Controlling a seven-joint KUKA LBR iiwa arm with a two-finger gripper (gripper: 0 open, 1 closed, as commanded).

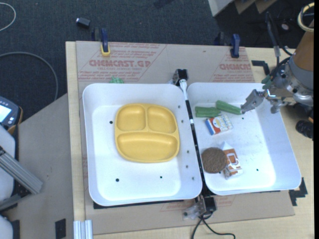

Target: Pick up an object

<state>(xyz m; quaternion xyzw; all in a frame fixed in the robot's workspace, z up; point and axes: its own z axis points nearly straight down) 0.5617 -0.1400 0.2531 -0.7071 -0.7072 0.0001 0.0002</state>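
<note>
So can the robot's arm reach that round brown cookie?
Probably yes. The cookie lies uncovered in the right bin, touching only a small packet, and the gripper hovers above that bin.

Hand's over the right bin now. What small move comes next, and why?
Probably ease the hand down and a little left onto the green pieces. It hangs at the right bin's upper part, just beside their right end, nearer to them than to the blue-and-white packet or the brown disc.

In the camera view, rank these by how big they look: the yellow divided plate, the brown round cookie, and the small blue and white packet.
1. yellow divided plate, largest by far
2. brown round cookie
3. blue and white packet, close to the cookie in size, so that order is unsure
</note>
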